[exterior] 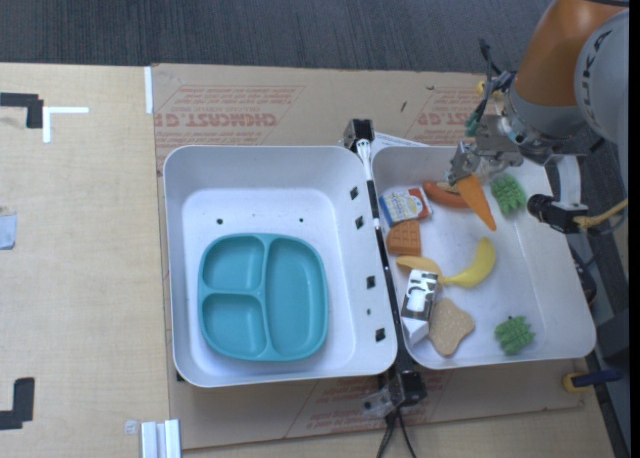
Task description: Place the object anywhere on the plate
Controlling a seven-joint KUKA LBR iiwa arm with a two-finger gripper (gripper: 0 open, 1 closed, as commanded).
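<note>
Nearest the camera, in the right bin (560, 276): bread slice (450, 326), green sprig (515, 334), small carton (420, 296) lying against the divider. Just beyond: banana (474, 265), a yellow piece (418, 265) beside it, a waffle-like square (404, 238). Farther back: a blue-and-white packet (404, 205), a red piece (445, 195), a carrot (478, 202) slanting down to the right, a second green piece (508, 193) near the far right wall.

In the left bin (260, 171): teal plate (264, 296) with three compartments, nothing resting on it.

At the far end of the right bin: gripper (468, 172) directly over the carrot's upper end, apparently touching it; cannot tell whether the fingers are apart or together, nor whether the carrot is grasped. Grey arm (560, 66) with orange band entering from the right.

Under both bins: cardboard sheet (260, 106) on the desk (75, 266).
</note>
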